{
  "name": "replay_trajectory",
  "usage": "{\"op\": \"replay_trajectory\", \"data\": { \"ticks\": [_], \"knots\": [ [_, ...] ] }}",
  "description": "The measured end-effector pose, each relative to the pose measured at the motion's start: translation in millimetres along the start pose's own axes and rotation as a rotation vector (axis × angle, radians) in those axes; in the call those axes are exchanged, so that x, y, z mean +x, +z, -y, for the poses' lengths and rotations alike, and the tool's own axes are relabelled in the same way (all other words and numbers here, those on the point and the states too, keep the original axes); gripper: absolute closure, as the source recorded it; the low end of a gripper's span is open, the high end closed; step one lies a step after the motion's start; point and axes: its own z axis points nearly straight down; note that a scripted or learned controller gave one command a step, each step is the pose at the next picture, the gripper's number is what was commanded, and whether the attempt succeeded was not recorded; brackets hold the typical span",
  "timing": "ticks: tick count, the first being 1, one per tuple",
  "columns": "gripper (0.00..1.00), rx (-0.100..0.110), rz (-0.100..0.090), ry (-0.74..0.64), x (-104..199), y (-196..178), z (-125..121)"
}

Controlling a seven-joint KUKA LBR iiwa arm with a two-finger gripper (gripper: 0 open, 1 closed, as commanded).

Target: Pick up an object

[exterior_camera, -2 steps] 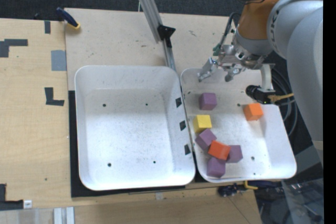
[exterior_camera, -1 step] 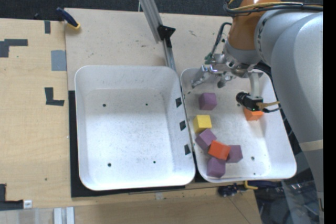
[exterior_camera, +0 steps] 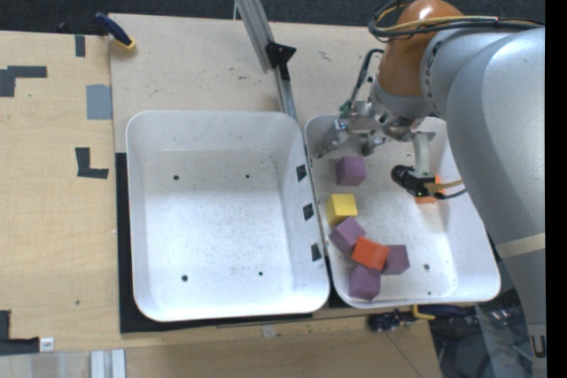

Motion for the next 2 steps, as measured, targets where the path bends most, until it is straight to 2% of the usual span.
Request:
{"op": "replay_trajectory", "data": {
  "ticks": [1,2],
  "knots": [
    [1.00,-0.001,0.000,-0.001,0.5,-11.3,-0.6],
    [1.00,-0.012,-0.002,0.000,2.9,-74.2,2.7]
  ]
}}
